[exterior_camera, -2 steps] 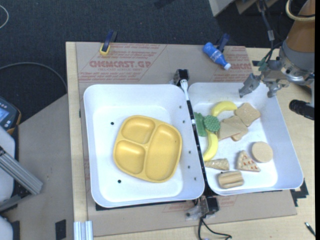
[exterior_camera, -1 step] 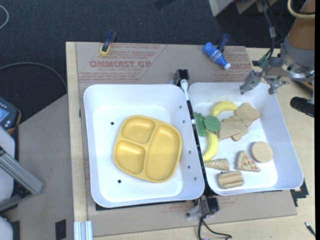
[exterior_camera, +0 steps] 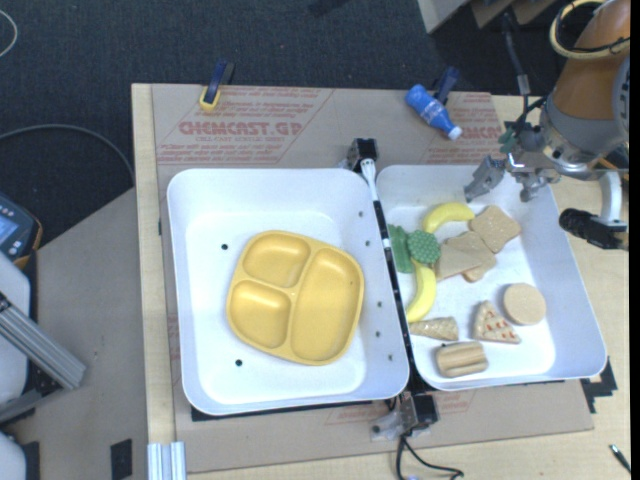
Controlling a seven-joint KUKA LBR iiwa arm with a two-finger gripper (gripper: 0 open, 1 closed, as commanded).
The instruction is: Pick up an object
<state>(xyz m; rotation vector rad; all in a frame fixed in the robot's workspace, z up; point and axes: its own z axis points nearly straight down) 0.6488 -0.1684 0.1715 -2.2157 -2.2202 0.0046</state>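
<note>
you are looking down at a dark grey carpet floor (exterior_camera: 120, 28). a brown board (exterior_camera: 300, 118) with red letters is lying on a pale wooden bench (exterior_camera: 100, 268). thin cables (exterior_camera: 60, 138) are running across the floor.

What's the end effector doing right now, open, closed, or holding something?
End effector: above the far edge of the right bin, fingers spread open, nothing between them.

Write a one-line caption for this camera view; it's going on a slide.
KUKA arm's gripper hovers over the right bin of toy food; a yellow divided plate sits in the left bin.
</note>
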